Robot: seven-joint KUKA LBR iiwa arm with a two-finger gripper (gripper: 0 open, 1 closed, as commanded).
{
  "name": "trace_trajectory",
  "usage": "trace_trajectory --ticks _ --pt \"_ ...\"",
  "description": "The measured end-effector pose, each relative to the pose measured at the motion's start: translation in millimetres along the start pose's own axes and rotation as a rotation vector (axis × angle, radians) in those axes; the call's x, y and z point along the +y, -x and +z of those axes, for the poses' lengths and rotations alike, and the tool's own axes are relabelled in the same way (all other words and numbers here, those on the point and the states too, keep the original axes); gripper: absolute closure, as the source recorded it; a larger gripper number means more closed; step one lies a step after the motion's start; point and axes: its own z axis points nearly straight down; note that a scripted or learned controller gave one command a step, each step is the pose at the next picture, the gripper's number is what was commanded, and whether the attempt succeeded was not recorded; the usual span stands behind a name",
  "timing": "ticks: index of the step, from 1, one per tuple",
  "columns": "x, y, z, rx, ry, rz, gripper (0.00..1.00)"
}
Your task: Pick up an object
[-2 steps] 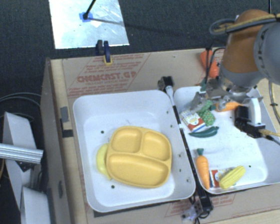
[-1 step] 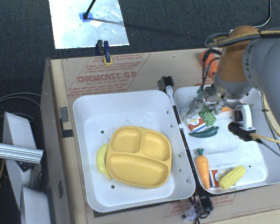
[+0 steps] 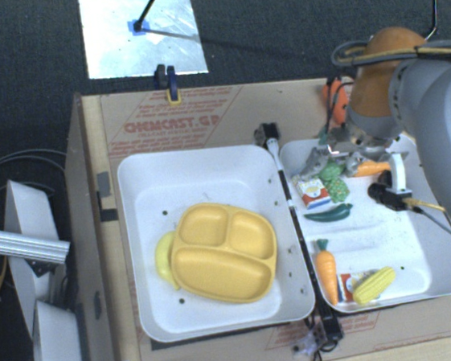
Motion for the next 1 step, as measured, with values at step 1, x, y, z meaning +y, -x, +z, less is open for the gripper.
trace_trajectory --ticks 1 --pt "-0.5 1.2 -10.3 -0.002 -0.002 -0.001 1.00"
